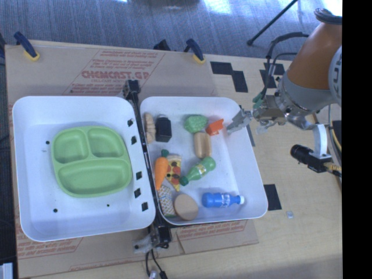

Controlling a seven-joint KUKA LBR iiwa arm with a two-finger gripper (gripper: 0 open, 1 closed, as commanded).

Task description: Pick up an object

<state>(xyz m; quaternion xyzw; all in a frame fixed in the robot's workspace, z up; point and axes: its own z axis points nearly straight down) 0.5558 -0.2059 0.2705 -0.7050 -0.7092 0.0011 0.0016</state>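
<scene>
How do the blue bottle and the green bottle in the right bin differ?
The blue plastic bottle has a white cap and lies level near the bin's front edge. The green plastic bottle lies aslant mid-bin, by the orange carrot. Both lie on their sides in the right white bin.

Two white bins sit on the surface: the left bin (23,173) and the right bin (250,173). One green divided plate (91,160) lies in the left one. The right one holds one blue bottle (221,200), one green bottle (199,170), one carrot (161,172), one black block (163,128) and one green leafy piece (196,123).
</scene>
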